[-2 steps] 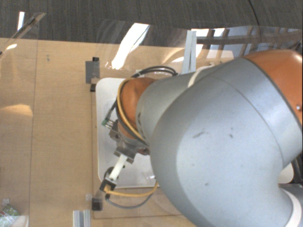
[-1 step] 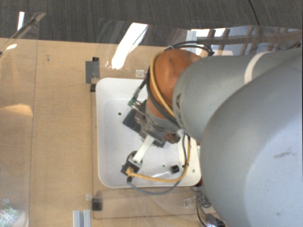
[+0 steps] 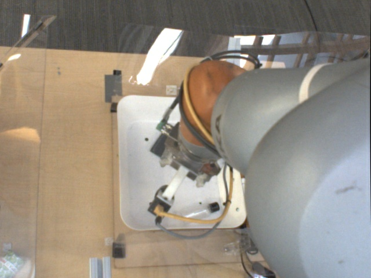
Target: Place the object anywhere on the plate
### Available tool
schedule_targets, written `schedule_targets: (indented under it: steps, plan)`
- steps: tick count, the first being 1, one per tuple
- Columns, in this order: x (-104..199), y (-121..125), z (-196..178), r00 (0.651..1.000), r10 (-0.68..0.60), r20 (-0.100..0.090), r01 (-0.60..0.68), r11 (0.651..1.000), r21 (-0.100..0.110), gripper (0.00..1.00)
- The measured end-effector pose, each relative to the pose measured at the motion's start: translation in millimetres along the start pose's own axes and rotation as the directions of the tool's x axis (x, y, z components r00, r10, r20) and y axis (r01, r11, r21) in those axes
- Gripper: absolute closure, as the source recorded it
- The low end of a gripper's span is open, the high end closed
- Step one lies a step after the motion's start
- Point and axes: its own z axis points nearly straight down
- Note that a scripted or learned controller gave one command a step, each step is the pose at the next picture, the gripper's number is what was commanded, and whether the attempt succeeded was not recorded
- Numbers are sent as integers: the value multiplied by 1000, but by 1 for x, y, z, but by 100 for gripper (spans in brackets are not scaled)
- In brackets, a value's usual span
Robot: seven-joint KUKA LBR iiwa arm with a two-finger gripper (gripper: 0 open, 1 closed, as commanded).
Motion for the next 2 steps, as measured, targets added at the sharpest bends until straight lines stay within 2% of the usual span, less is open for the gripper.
schedule_targets:
  steps: [1, 2]
  plan:
    - [2, 0, -10, 1000, -8, -1, 8, 1000, -1, 100]
    - [38, -23, 123, 999, 34, -12, -34, 999, -2, 100]
